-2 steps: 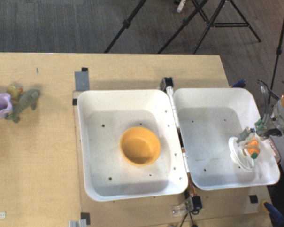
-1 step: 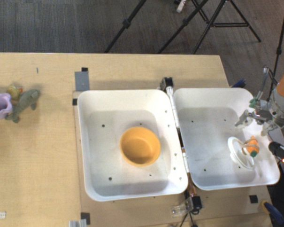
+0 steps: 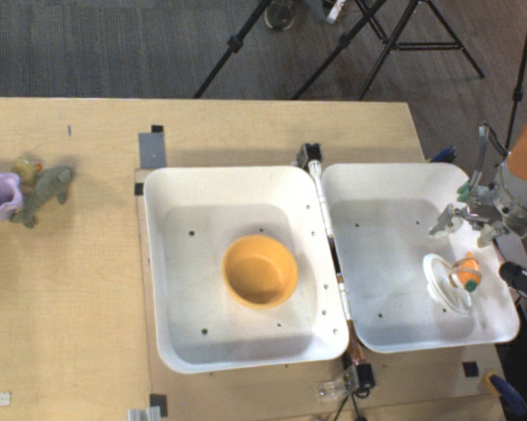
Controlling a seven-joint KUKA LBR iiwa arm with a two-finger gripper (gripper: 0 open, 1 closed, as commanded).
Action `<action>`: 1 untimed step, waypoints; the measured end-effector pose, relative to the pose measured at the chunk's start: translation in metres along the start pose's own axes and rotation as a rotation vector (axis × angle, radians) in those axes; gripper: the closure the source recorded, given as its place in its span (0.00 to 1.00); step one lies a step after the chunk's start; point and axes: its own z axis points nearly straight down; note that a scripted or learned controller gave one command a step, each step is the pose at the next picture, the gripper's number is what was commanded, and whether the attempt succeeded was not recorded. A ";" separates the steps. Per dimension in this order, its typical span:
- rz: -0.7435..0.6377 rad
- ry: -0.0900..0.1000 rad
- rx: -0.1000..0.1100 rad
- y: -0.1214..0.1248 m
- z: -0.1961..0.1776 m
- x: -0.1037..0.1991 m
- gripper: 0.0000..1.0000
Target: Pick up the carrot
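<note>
**Carrot waiting in the right bin**

We are seeing the carrot (image 3: 467, 273) lying by a white cup (image 3: 445, 284) near the right bin's (image 3: 396, 243) right wall. The gripper (image 3: 466, 216) is hovering just above, fingers spread, gripping nothing. An orange bowl (image 3: 261, 269) is sitting in the left bin (image 3: 187, 252).

orange carrot (image 3: 468, 272), yellow-orange bowl (image 3: 261, 269), perhaps purple toy (image 3: 1, 192)

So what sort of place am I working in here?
Probably a robotics lab or test cell: two white bins fixed side by side on a wooden bench, tripod legs on grey carpet behind it, and toy props like the carrot.
</note>
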 end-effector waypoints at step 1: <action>0.016 0.000 -0.001 -0.028 0.019 -0.005 0.00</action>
